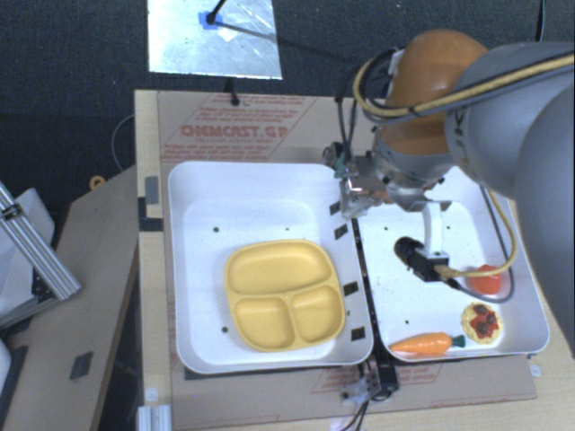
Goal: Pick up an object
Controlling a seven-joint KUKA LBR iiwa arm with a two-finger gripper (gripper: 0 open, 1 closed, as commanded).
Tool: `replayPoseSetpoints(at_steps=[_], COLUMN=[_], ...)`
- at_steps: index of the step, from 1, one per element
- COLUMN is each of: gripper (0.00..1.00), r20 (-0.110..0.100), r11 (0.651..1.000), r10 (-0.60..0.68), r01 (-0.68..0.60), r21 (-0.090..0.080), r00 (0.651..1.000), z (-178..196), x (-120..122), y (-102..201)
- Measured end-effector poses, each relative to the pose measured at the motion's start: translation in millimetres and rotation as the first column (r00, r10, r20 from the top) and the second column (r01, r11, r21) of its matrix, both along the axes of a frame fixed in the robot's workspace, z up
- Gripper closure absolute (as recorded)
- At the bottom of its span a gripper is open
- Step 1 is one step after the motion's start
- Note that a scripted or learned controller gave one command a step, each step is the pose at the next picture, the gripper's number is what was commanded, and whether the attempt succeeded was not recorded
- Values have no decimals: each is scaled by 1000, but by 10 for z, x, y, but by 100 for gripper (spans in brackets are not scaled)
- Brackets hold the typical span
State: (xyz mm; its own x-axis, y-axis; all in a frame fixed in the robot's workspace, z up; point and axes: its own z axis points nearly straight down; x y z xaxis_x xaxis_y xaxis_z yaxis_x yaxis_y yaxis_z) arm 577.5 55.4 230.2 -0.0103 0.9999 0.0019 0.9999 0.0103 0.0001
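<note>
Below, brown bench (269, 124) bears white bins (193, 241).

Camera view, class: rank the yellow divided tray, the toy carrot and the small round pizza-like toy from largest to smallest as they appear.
1. Yellow divided tray, in the left bin, by far the largest.
2. Toy carrot, long and thin.
3. Round pizza-like toy, smallest, though its area looks close to the carrot's.

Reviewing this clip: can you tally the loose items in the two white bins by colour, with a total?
Yellow: 1, the yellow three-compartment plastic tray in the left bin.
Orange: 1, the orange toy carrot at the right bin's near edge.
Red: 1, a red rounded item, partly hidden behind a cable.
Yellow with red topping: 1, a small round toy pastry.
Total: 4
</note>
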Motion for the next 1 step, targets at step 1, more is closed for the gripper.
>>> replayPoseSetpoints(at_steps=[1], gripper=[100], r20=[3], r11=[1000], r10=[0], r01=[0], r21=[0], r00=[1000], z=[-69], x=[187], y=[537])
